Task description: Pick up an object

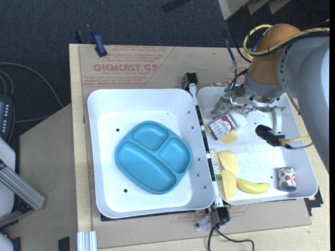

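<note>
1. Nearest the camera, along the front of my right bin point(309, 184), lies a banana point(253, 186), with a pale yellow piece point(228, 183) just left of it, against the bin's left wall.
2. Another pale yellow lump point(228, 161) sits just behind that piece, and a small can point(286, 178) with a red and white label stands near the bin's front right corner.
3. My gripper point(233, 102) hangs over the back of the right bin, my grey arm point(309, 72) coming in from the right with its orange band point(272, 54) above the wrist.
4. Are the fingers spread or pressed together? I cannot tell; the metal parts blur into the white bin floor.
5. Just below the gripper, toward the camera, a red and white packet point(224, 125) lies flat, with a small yellow bit point(229, 137) touching its near edge. I see nothing between my fingers.
6. The banana, the lumps and the can lie well apart from my gripper, at the bin's near end.
7. A black part point(266, 134) with a yellow cable juts out under my wrist, over the bin's middle.
8. My left bin point(104, 106) holds a blue divided plate point(153, 156), flat and a bit turned.
9. Both bins rest on a wooden bench point(131, 64) printed with red lettering; a blue clip point(98, 43) sits at its back left corner, and dark carpet point(52, 14) surrounds it.
</note>
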Robot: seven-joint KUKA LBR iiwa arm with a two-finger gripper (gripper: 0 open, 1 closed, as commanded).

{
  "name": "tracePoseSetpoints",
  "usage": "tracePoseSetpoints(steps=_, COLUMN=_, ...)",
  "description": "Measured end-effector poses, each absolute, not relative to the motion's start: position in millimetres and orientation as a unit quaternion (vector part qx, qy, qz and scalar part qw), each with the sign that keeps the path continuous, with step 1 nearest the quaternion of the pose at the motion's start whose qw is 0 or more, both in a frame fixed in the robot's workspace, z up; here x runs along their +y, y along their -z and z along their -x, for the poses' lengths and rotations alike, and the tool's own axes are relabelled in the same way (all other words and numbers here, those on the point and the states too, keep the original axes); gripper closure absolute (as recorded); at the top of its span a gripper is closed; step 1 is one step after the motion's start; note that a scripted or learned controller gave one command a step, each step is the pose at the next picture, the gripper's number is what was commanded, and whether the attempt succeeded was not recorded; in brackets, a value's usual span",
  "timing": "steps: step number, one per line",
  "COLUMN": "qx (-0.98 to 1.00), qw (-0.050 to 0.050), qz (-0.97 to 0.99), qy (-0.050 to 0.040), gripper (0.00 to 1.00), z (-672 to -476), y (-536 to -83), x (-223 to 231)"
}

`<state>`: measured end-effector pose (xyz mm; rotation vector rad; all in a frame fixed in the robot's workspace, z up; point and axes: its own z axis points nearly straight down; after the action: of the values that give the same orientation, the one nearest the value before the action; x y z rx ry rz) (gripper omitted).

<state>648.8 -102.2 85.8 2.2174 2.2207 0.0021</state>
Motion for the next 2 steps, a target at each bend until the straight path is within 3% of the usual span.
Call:
tracePoseSetpoints(steps=1, qx=0.708, qw=0.001, qz=-0.707, qy=-0.0007, gripper=0.0, z=-667.0, y=-85.2, x=-96.2)
tracePoseSetpoints(steps=2, qx=0.707, qw=-0.001, qz=-0.707, qy=0.0007, gripper=0.0, z=-645.3, y=-89.0, x=-112.1)
